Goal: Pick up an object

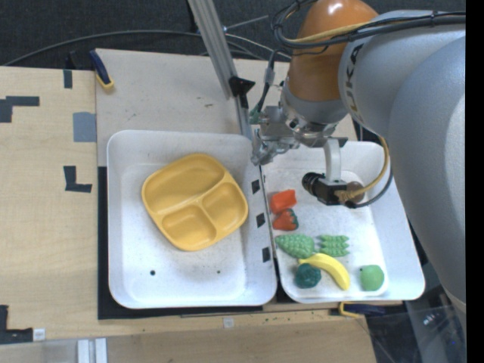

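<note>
The right bin (pixel 393 225) holds several toy foods. A red piece (pixel 283 200) lies over a red strawberry-like piece (pixel 286 219). Below them are a light green bunch (pixel 296 244) and a smaller green piece (pixel 334 243). At the front lie a yellow banana (pixel 331 269), a dark green round piece (pixel 307 276) and a lime green ball (pixel 371 277). My gripper (pixel 262 153) hangs over the divider between the two bins, up and left of the red piece. I see no object in it.
A yellow divided plate (pixel 195 201) lies in the left bin (pixel 128 278). A slanted metal post (pixel 215 44) rises behind the bins. A black fitting with cable (pixel 327 188) hangs over the right bin beside the red piece.
</note>
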`<state>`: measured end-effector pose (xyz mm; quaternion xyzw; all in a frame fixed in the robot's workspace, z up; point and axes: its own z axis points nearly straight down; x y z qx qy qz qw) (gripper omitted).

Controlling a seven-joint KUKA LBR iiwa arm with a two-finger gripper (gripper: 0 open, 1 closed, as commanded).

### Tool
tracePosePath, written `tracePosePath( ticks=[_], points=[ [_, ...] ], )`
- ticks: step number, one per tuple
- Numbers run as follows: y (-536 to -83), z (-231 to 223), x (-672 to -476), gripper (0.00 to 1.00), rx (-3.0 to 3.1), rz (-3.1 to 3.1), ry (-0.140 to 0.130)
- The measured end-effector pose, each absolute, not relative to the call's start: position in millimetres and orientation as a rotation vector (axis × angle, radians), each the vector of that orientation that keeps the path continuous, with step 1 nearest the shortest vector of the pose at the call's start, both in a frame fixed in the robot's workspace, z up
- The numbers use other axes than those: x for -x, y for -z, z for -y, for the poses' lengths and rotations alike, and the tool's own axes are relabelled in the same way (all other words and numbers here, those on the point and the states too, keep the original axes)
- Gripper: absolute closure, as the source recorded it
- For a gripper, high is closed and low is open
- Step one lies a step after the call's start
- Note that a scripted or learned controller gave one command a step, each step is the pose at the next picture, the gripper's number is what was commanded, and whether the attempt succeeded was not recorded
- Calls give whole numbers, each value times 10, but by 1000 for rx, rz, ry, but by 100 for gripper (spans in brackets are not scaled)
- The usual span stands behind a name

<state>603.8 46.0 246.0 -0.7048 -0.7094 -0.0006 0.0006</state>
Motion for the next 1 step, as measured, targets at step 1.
tracePosePath(
  ticks=[1],
  points=[
    [-2310, -976, -6290, 100, 2214, 2227, -1]
  ],
)
